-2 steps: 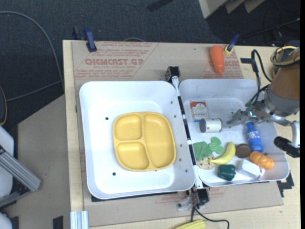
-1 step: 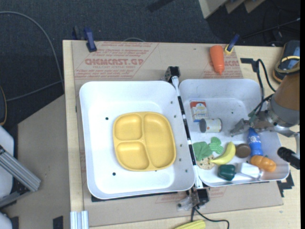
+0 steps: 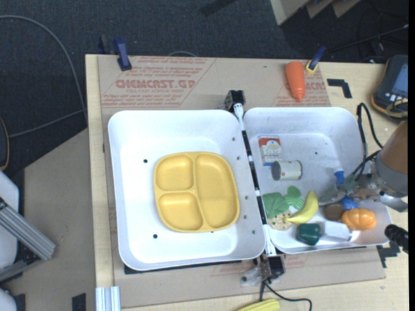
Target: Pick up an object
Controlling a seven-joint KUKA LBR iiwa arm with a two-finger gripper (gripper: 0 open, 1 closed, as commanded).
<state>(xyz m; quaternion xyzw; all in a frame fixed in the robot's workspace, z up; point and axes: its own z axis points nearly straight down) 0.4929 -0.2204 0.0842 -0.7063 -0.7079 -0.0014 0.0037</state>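
A yellow three-compartment tray (image 3: 195, 192) lies in the left white bin (image 3: 130, 135), an orange carrot (image 3: 295, 80) rests on the cardboard sheet (image 3: 194, 76) covering the desk (image 3: 71, 193), with blue clamps (image 3: 121, 53) at its far edge.

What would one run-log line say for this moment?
arm: entering from right | gripper: low over right white bin | nearest: round orange toy fruit | left bin: yellow divided plastic tray

Arm (image 3: 397, 157) enters from right — gripper (image 3: 350, 190) low, fingers unclear.
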